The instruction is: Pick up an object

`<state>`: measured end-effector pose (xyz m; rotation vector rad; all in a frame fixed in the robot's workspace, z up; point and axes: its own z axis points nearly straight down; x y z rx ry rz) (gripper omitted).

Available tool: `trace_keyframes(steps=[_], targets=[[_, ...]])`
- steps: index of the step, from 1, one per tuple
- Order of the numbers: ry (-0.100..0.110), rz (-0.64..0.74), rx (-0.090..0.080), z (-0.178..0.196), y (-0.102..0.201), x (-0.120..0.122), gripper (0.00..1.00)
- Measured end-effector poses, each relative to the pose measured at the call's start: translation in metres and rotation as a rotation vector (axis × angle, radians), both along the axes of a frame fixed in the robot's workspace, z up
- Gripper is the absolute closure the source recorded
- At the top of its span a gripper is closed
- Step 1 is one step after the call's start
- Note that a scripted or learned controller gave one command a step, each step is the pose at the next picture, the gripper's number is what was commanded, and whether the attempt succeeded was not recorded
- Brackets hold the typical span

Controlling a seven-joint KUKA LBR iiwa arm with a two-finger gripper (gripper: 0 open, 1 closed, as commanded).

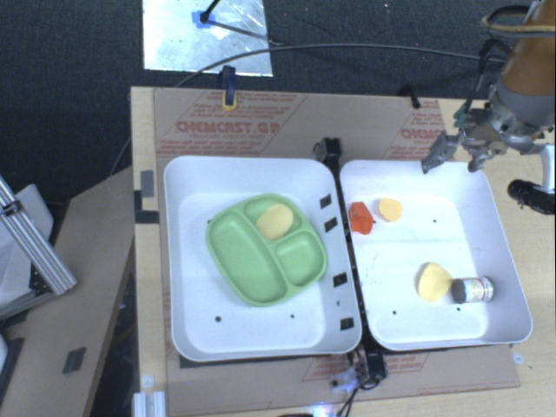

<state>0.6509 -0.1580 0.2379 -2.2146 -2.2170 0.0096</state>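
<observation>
The gripper (458,153) hangs over the far edge of the right bin (486,320), its two fingers spread apart with nothing between them. The arm (526,76) rises behind it toward the upper right.

Below and left of the gripper, inside the right bin, a small yellow piece (390,209) lies just beside a red piece (360,218), which sits close to the bin's left wall. Farther down, almost straight below the gripper, a yellow lump (433,281) touches a small jar (474,290) lying on its side, the jar to the lump's right.

Well to the left of the gripper is the left bin (200,337), holding a green tray (252,272) with several compartments. A pale yellow object (275,221) rests in the tray's compartment nearest the gripper.

Farther away, up and left beyond the bins, a blue and yellow clamp (228,87) grips the board's edge.
</observation>
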Motion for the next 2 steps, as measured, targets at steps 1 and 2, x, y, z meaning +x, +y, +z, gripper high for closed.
trace_keyframes(steps=[1,2], targets=[[-0.012,0.002,-0.002,0.008,0.0,0.002,0.0],[-0.01,0.002,-0.002,-0.034,0.003,0.0,0.0]])
